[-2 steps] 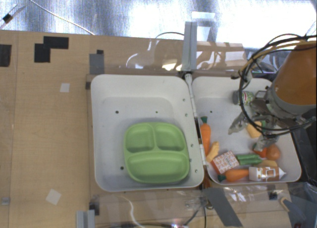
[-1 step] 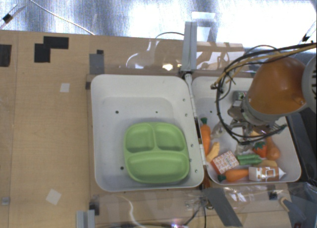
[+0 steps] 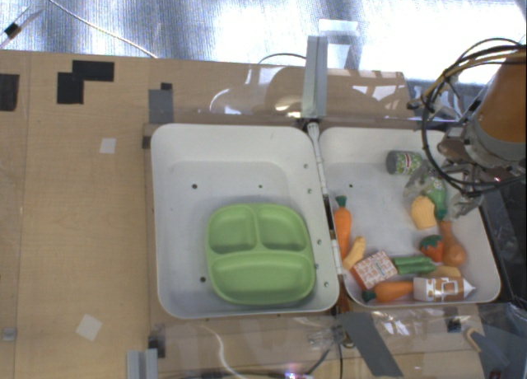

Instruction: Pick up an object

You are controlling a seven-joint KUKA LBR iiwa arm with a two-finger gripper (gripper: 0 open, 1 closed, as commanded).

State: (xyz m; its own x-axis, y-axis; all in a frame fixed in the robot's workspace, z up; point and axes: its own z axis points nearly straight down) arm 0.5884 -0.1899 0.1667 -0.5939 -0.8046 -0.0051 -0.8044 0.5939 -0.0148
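Toys (image 3: 416, 266) lie piled in the right bin (image 3: 362, 163), so the gripper (image 3: 457, 184), whose grip cannot be told, should drop straight onto one.

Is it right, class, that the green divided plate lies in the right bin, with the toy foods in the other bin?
Not quite. The camera view shows the green divided plate in the left bin; the toy foods, such as the carrot, lie in the right bin.
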